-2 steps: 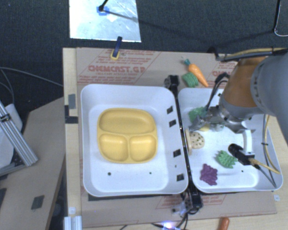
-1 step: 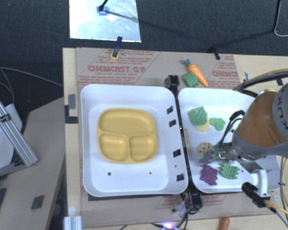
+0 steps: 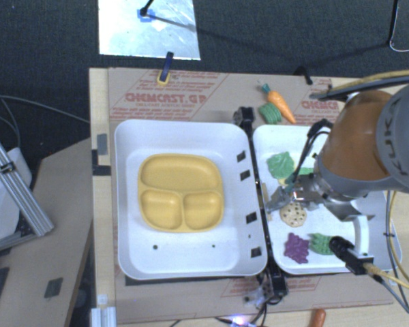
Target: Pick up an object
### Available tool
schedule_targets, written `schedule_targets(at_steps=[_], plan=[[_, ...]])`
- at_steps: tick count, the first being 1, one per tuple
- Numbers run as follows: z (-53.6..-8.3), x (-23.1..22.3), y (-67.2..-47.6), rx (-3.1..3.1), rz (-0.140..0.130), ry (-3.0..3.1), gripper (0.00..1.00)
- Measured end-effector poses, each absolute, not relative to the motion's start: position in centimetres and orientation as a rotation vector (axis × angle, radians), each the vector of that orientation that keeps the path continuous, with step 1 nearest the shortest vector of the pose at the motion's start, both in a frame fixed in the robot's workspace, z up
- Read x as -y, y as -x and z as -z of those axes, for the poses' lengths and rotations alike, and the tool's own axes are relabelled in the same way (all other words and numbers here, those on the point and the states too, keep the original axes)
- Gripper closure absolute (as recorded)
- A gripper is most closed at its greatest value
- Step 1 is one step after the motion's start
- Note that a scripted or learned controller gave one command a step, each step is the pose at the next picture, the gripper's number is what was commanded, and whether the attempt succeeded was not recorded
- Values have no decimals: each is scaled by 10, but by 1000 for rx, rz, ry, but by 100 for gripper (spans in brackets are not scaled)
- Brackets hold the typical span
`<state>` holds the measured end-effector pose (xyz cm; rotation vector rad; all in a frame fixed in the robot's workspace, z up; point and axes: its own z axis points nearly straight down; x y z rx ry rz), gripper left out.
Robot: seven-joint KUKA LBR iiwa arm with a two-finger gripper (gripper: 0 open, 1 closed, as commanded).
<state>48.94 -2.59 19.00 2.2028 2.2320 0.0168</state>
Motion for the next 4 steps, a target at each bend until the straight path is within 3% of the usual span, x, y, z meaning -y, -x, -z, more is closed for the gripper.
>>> schedule_targets(at_steps=[1, 2, 3, 4], plan=[[-184, 49, -487, -2220, -1, -2220, 0], [-138, 95, -488, -2219, 3, -2224, 0], [-187, -20, -488, -2237, -10, -2204, 0], [-195, -13, -488, -2227, -6, -2212, 100]])
